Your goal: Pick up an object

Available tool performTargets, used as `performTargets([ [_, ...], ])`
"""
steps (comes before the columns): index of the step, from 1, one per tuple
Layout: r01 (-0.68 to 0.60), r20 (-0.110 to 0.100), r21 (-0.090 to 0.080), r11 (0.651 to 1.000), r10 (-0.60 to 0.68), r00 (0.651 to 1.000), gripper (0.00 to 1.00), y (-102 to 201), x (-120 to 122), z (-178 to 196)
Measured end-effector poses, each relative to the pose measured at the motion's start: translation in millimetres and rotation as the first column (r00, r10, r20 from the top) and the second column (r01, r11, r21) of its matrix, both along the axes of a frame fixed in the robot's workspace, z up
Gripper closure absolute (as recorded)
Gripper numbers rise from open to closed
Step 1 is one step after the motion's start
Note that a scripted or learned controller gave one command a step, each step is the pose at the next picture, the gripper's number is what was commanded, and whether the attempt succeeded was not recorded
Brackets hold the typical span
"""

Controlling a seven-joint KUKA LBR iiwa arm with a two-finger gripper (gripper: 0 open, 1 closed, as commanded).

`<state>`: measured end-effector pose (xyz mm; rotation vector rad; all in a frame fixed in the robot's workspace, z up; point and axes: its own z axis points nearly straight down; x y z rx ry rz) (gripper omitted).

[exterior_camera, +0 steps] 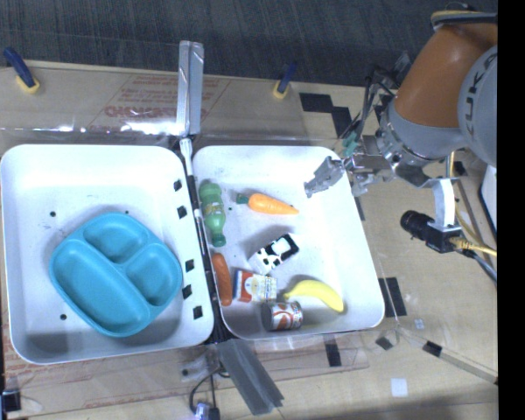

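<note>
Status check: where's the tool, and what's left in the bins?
Tool above right bin's upper right corner, nothing seen in it. Carrot, bottle, banana, can lie loose below. Blue tray in left bin.

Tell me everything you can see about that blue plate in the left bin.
The blue plate looks like smooth turquoise plastic, rounded in outline and split by raised ridges into three compartments. It lies flat and right side up on the floor of the left bin, turned at a slant, toward the bin's front. Nothing lies in it or touches it.
</note>
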<state>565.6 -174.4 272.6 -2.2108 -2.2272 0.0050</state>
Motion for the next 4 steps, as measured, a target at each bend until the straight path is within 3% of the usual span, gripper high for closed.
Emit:
performTargets([
  [1,0.004,0.000,-0.001,1.000,-0.004,1.000,0.00,31.6,-16.1,-22.8],
  [2,0.029,-0.001,0.000,1.000,-0.029,1.000,0.00,39.5,5.0,-132.8],
  [3,-0.103,0.004,-0.001,0.995,0.103,0.995,0.00,31.5,63.9,-180.6],
  [4,-0.109,0.004,-0.001,0.994,0.109,0.994,1.00,32.7,64.6,-170.4],
])
